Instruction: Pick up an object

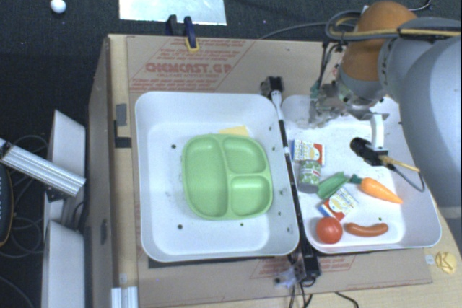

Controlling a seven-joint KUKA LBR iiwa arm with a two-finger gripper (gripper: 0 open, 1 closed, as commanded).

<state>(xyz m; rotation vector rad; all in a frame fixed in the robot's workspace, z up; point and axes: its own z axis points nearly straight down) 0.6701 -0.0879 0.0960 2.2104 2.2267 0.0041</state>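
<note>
My gripper (320, 114) hangs over the back left part of the right bin (426, 223), and I see nothing held in it. In front of it lie a small white carton (307, 151) and a grey-green can (309, 174). Further forward are a green vegetable (332, 185), an orange carrot (379, 190), a small red and white box (339, 203), a red tomato (328, 229) and a red sausage (366, 229). All of them rest on the bin floor, apart from the gripper.
The left bin (155, 155) holds a green divided plate (226, 176) with a flat yellow piece (234, 131) behind it. The grey arm (426, 90) reaches in from the right over the right bin's back corner. A ridge (287, 169) separates the bins.
</note>
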